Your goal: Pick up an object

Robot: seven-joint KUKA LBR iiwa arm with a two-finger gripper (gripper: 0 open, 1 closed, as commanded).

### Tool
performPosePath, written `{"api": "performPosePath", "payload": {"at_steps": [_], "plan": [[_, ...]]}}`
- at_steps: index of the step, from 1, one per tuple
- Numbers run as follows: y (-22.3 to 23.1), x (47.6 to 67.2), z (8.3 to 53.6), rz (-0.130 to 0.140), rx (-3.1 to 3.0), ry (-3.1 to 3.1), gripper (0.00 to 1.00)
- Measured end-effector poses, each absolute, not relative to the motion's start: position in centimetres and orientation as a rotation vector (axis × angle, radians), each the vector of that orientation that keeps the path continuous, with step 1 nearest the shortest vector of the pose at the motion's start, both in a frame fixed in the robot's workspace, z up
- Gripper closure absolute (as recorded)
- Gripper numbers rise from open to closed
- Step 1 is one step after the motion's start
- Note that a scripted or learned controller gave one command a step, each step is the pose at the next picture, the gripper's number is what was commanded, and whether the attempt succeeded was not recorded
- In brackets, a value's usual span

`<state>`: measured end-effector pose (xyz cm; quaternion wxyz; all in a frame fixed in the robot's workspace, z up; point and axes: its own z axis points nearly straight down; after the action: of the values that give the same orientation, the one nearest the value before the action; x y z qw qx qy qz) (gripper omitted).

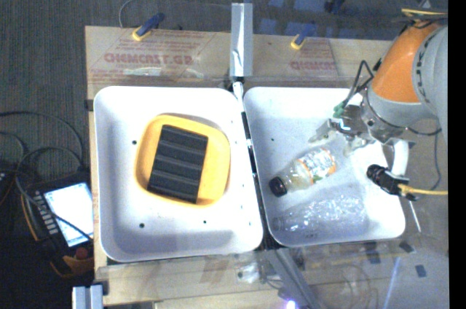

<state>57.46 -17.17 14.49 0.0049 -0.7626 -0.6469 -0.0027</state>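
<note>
The left bin is holding a yellow dish with a black ridged block lying on it; the right bin is holding a clear bottle on its side, black cap toward the left bin, beside crinkled clear plastic. The gripper is hanging just beyond the bottle's base, jaws' state impossible to tell, and the bottle's orange label is too blurred to read.

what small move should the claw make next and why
Probably a short shift toward the left bin and down onto the bottle. The claw hangs over the right bin above the bottle's base end, with nothing seen between it, and the bottle lies on its side close by.
</note>
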Motion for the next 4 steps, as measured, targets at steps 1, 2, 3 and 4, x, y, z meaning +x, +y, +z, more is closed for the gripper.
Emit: {"api": "performPosePath", "payload": {"at_steps": [1,2,3,4], "plan": [[-16.1,57.3,9.2,-0.048,-2.286,-2.142,0.00],[-13.8,62.2,17.0,0.004,-2.414,-2.014,0.00],[-14.9,57.4,9.3,-0.011,-2.364,-2.072,0.00],[-14.9,57.5,10.3,-0.014,-2.365,-2.074,1.00]]}}
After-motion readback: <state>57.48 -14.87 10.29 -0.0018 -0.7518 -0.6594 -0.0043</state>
